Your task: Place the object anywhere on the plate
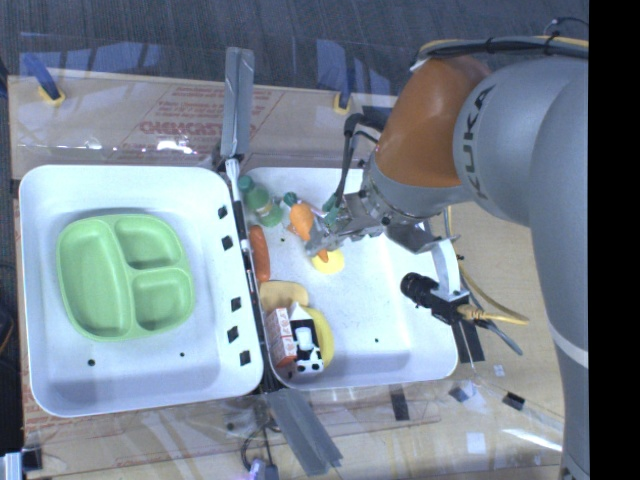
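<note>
Green plate (125, 276): left bin (50, 368), bare | Gripper (328, 230): right bin (400, 353), jaws' state cannot tell, just above yellow piece (328, 261) | Beside: carrot (300, 219), sausage (260, 252), banana (283, 292), milk carton (288, 338)

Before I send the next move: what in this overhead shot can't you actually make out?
- Hand: the wrist covers most of it, so whether it grips anything is unreadable.
- Yellow piece: too small to identify, and its top edge sits under the hand.
- Carton: print too small to read.
- Green item by the divider: blurred, cannot be named.
- Right bin: its far right corner is hidden by the arm.
- Plate: fully visible.
</note>
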